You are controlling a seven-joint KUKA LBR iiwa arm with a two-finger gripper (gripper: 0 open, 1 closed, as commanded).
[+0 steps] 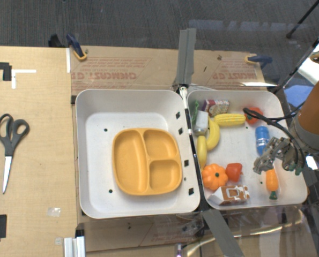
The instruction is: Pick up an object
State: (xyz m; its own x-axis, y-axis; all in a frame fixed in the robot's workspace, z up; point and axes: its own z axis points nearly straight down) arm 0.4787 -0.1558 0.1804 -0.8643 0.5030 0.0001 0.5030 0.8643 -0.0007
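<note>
1. Gripper point(267, 162) sits over the right bin point(239, 138), near its right wall, arm coming in from the right w/ the orange band at frame edge.
2. Jaws: I can't tell how far apart they stand. The metal at the tip reads as a blurred cluster; no clean gap or pad line from my seat.
3. Contact: I see nothing between the fingers. The tip is just beside the carrot point(272, 182), above and slightly left of it; touching or not, can't tell.
4. Carrot lies upright along the right wall of the right bin, green end toward the front edge.
5. Blue bottle point(261, 137) is just above-left of the tip, apart from it.
6. Other right-bin contents: corn cob point(229, 120) lying crosswise near the back; banana point(213, 135) touching the corn's left end; second banana point(202, 150) along the divider; white bottle point(201, 121) at back left; red item point(254, 115) at back right w/ a black cable over it.
7. Front of right bin: small pumpkin point(213, 176), red pepper point(234, 171) touching its right side, snack packet point(232, 195) just in front.
8. Left bin point(89, 143) holds a yellow divided plate point(147, 160), approx. centred, three compartments.
9. Bench left of bins: scissors point(10, 146).
</note>
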